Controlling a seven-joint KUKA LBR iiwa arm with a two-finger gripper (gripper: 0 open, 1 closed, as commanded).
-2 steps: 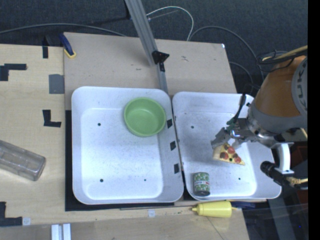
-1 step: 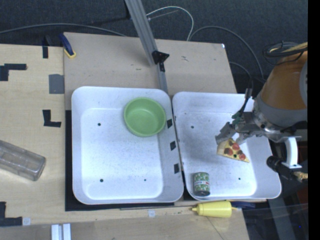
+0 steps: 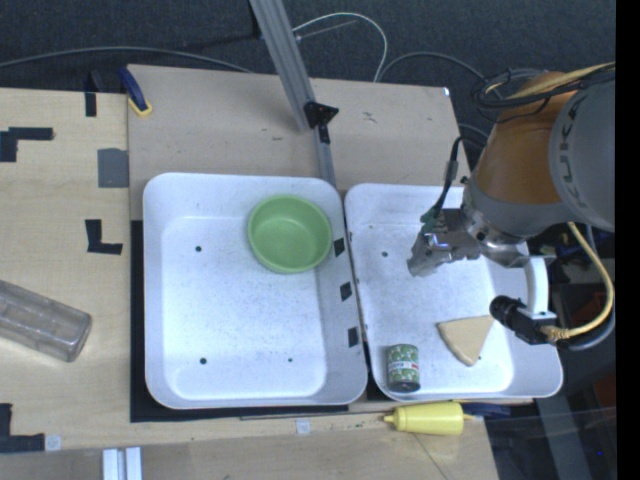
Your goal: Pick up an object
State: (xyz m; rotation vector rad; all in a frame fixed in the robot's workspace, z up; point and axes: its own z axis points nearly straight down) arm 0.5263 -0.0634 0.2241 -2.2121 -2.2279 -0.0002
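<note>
A: Gripper (image 3: 428, 258) sat over the right bin (image 3: 400, 208), in its upper middle, hanging from the grey arm (image 3: 540, 183) with the orange band. Could you read the gripper's state?

B: No. At this slant I could not tell how far apart it was set. Nothing was seen in its grasp.

A: Objects nearest it?

B: A tan wedge (image 3: 467, 339) lay on the right bin's floor, below and right of the gripper, apart from it. A small green-labelled can (image 3: 403, 366) stood near the bin's lower edge, left of the wedge, not touching it.

A: Left bin (image 3: 200, 298)?

B: A green bowl (image 3: 289, 233) stood upright in its upper right part, close to the shared wall.

A: Outside the bins?

B: A yellow bottle (image 3: 428, 419) lay on its side on the bench just below the right bin. A clear plastic container (image 3: 38, 320) lay at the far left of the bench (image 3: 220, 118).
</note>
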